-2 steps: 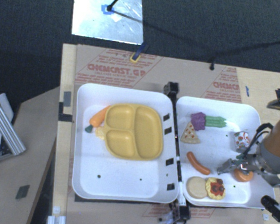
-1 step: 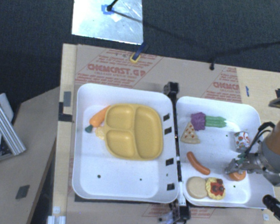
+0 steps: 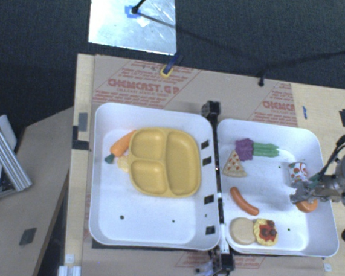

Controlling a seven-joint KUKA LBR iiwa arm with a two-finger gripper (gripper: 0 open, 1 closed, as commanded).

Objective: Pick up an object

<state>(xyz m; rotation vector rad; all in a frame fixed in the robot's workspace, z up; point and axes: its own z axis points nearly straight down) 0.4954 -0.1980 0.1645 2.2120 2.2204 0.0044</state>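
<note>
A small orange, rounded toy food piece (image 3: 307,206) lies at the right edge of the right white bin (image 3: 282,136), directly beneath and touching the two-finger gripper (image 3: 303,197) of the grey arm reaching in from the right. Whether the gripper is apart or together cannot be told. A red-and-white patterned toy (image 3: 297,171) sits just beyond, on the far side.

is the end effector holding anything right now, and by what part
It cannot be told. The end effector sits low at the right bin's right side, directly over a small orange object, but the view is too small to show a grip.
</note>
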